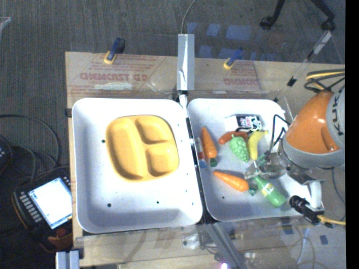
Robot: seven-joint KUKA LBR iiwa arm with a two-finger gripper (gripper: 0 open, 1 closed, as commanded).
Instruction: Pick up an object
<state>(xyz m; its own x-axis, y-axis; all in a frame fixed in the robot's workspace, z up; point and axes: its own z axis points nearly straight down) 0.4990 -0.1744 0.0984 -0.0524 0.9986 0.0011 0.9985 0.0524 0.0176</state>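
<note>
- We see the arm [317,133] coming in from the right, over the right bin [224,206].
- Gripper [265,166] sits low in that bin, approx. btwn the yellow banana [256,143] and the green bottle [270,192].
- Can't tell if it's open or closed; too small and cluttered there. We can't see any obj gripped.
- Right bin contents: two carrots, one upright near the left wall [209,143], one lying towards the front [231,180]; green grape bunch [239,148] just beside the banana; small black-and-white item [249,120] near the back wall.
- Left bin [90,195] holds a yellow divided tray [143,146], approx. centre.
- Both bins rest on the bench [84,80].
</note>
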